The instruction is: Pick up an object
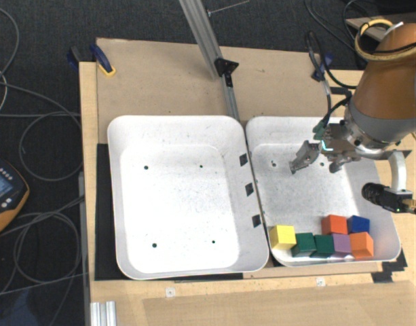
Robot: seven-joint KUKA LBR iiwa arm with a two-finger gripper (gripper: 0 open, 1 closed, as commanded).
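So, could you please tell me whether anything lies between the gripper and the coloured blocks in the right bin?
Nothing visible does. The two-finger gripper hangs over bare floor of the right white bin; the coloured blocks cluster along its near edge.

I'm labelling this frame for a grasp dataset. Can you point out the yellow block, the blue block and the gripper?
Small yellow cube block [284, 235]: camera view, on its top face.
Small blue cube block [358, 223]: camera view, on its top face.
Grey two-finger gripper [317, 160]: camera view, midway between its fingertips.
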